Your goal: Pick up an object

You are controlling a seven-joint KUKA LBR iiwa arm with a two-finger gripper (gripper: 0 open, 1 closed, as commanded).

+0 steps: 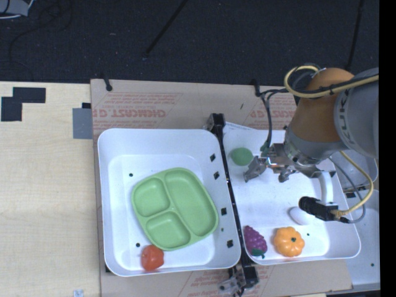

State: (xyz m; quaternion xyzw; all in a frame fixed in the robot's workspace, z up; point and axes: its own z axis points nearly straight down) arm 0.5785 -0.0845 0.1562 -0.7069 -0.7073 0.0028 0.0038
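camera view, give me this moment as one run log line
gripper: over right bin, nothing seen between fingers | nearest: green ball, to its left | also right bin: grapes, orange pumpkin | left bin: green tray, red tomato

A pale wooden bench [43, 184] meets dark carpet [185, 30] crossed by loose black cables [167, 23].
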